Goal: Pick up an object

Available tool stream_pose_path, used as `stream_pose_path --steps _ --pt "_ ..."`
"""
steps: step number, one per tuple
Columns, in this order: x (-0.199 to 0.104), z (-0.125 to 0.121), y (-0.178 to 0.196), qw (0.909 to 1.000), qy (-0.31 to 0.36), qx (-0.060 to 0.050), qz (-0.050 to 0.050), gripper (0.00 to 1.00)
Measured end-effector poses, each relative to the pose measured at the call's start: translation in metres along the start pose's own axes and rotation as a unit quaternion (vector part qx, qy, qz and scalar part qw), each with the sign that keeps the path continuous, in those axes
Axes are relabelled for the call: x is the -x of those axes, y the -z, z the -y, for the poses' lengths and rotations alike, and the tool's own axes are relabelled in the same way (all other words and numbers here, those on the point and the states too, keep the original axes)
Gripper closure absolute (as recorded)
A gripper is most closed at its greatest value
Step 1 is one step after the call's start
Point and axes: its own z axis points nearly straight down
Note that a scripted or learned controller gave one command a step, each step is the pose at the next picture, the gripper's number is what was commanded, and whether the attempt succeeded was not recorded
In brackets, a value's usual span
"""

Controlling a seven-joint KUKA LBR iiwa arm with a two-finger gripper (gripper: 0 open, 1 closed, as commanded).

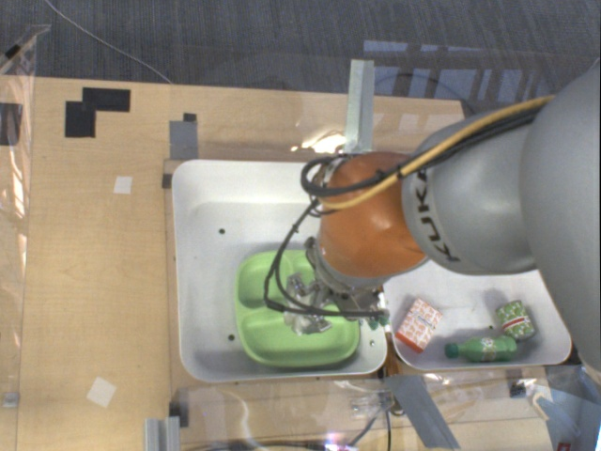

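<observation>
The end effector (315, 313) sits low over the lime-green plastic divided tray (282, 332); its grip state I cannot tell. It should clamp the tray's raised rim squarely before lifting.

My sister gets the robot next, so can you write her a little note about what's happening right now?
Tool: down over the green tray in the left bin; whether it grips anything cannot be seen from here.
Right bin: a red-and-white box, a green bottle lying on its side, and a small green can.
Done: the arm has reached into the left bin.
Left: no object is seen lifted yet, so the pick is unconfirmed.
</observation>
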Motion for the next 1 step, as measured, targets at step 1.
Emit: stream_pose_path --steps 1 --pt "0.0342 -0.0283 0.0304 0.9739 -0.227 0.0 0.002 1.0"
